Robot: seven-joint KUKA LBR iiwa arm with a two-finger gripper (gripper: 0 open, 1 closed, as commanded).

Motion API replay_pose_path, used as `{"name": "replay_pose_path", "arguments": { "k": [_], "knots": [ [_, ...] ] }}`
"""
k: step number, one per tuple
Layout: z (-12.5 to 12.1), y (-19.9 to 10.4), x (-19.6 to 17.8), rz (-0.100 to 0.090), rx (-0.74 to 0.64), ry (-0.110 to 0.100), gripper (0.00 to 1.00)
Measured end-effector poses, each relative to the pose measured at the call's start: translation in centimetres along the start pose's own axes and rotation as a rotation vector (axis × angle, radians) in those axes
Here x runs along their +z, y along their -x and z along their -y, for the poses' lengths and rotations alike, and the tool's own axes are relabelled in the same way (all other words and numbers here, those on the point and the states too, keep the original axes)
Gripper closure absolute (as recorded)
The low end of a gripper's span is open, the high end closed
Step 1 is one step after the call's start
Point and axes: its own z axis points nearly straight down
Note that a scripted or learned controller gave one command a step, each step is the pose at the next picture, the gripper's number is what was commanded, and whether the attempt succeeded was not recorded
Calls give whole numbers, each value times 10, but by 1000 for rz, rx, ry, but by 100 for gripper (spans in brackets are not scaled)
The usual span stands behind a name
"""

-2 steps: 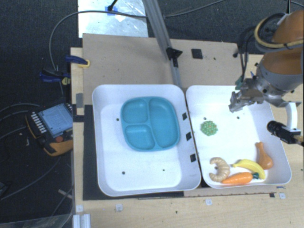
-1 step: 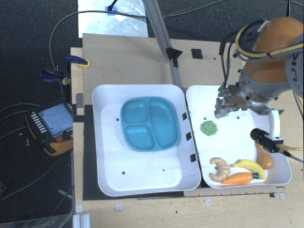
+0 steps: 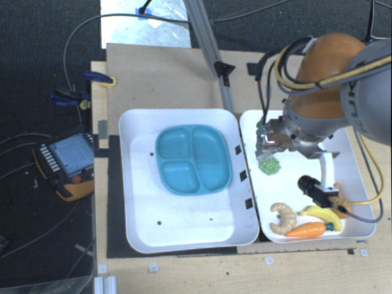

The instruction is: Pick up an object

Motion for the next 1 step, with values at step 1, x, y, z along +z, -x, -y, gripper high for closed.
{"name": "replay_pose_path", "arguments": {
  "k": [1],
  "knots": [
    [12,-59,12,-2,-2,-1,100]
  ]
}}
